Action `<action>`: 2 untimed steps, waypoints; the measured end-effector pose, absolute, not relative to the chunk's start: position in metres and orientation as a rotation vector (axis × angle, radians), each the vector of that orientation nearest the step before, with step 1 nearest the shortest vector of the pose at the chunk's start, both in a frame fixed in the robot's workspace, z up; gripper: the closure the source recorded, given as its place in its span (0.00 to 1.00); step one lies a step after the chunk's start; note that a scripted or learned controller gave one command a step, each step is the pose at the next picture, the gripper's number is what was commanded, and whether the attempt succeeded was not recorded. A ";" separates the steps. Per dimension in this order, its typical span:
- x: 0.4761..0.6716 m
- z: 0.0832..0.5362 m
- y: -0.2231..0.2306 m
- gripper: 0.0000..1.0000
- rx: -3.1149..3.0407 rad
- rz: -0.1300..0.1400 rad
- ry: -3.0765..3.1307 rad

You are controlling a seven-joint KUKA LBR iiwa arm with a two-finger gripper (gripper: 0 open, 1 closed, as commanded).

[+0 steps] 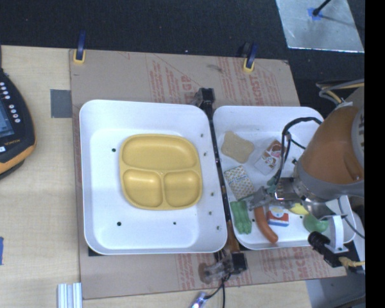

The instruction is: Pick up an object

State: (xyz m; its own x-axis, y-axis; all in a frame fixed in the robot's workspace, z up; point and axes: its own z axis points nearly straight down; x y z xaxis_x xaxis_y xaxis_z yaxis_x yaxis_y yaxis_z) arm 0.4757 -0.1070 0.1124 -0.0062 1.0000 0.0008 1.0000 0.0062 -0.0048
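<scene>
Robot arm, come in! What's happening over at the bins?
Gripper low in right bin, fingers unclear. Orange sausage, green piece beside it, nothing seen held. Yellow tray alone in left bin.

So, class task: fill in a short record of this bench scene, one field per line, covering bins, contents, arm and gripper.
left bin: holds a yellow divided plate
right bin: holds a tan sponge, a green object and an orange carrot-like piece, among other small items
arm: over the right bin
gripper: low among the items; nothing seen held
</scene>
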 end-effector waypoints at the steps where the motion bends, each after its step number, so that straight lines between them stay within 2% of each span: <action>1: 0.477 0.094 -0.106 0.00 -2.222 0.004 -2.226; 2: 0.479 0.105 -0.106 1.00 -2.219 0.001 -2.232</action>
State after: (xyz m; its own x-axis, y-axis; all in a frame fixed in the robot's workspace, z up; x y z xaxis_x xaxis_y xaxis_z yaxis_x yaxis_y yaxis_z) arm 0.4789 -0.1060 0.1054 -0.0054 1.0000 -0.0045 1.0000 0.0054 0.0036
